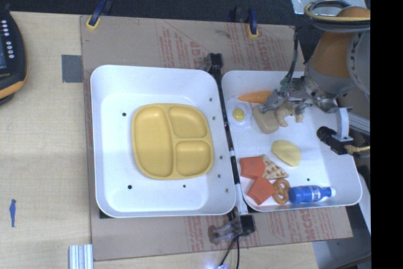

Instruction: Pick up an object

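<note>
**Gripper low in right bin, over tan piece**

Gripper is down at the top of the right bin, fingers slightly spread, tips at or touching a tan bread-like piece; can't confirm anything pinched. Carrot just left of it.

Right bin count: 1 carrot, 1 fried egg, 1 yellow potato-like lump, 2 red-orange blocks, 1 pretzel, 1 blue bottle.

Left bin: 1 yellow divided plate.
</note>
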`<state>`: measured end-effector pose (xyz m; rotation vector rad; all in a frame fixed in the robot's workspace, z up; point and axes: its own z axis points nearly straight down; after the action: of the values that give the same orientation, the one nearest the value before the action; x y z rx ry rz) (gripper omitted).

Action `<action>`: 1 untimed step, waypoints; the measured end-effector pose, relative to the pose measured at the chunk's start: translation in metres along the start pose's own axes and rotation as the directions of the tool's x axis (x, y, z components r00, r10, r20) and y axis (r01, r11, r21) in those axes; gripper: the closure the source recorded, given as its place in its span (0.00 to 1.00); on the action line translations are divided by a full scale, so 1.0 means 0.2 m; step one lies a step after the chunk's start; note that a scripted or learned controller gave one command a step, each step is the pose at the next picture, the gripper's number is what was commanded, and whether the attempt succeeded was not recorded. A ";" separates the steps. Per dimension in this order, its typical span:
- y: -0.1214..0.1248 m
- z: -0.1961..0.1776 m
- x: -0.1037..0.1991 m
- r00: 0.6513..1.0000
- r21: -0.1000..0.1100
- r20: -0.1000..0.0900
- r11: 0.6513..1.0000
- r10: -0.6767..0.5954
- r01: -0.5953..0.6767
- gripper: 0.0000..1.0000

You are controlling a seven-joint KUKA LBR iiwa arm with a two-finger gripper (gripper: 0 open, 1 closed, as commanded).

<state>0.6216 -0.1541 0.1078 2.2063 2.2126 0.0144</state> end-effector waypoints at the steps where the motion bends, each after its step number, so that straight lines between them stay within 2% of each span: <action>1: 0.18 0.06 -0.10 1.000 0.033 -0.009 0.999 -0.006 0.006 0.00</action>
<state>0.6569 -0.1740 0.0964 2.2208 2.2405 -0.0124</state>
